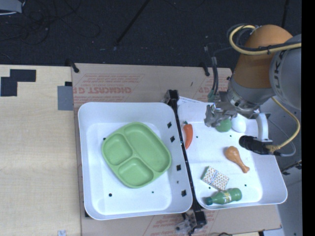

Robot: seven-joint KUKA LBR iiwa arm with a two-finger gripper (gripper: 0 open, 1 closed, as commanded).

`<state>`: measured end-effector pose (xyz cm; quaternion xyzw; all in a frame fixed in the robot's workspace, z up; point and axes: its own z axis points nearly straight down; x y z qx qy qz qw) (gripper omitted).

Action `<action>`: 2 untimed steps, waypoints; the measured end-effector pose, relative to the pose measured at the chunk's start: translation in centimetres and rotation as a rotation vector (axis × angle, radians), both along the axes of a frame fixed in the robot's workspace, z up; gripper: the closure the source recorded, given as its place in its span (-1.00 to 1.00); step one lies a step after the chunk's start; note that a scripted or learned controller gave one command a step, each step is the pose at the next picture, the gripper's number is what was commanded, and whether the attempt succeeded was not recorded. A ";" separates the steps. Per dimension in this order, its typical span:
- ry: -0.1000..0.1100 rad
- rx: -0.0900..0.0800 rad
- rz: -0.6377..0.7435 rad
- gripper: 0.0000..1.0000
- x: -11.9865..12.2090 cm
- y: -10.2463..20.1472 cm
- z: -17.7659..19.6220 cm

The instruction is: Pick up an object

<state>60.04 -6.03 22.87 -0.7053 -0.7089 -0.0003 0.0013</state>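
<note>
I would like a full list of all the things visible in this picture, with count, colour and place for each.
bins: 2, white, side by side on the bench
divided plate: 1, light green, in the left bin, three compartments
carrot: 1, orange, right bin, beside the wall between the bins
green object: 1, green, rounded, far part of the right bin, under the gripper
white object: 1, white, rounded, just right of the green object
drumstick toy: 1, tan, middle of the right bin
patterned packet: 1, white with small coloured marks, near part of the right bin
bottle: 1, green, lying on its side at the right bin's near edge
cardboard sheet: 1, brown, under the bins
arm: 1, grey with orange band, from the right
gripper: 1, grey, low over the green object
</note>
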 end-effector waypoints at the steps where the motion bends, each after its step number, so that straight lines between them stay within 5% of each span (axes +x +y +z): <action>1: 0.000 0.000 0.000 1.00 0.8 5.3 0.9; 2: 0.004 -0.001 -0.001 1.00 1.2 10.2 -0.4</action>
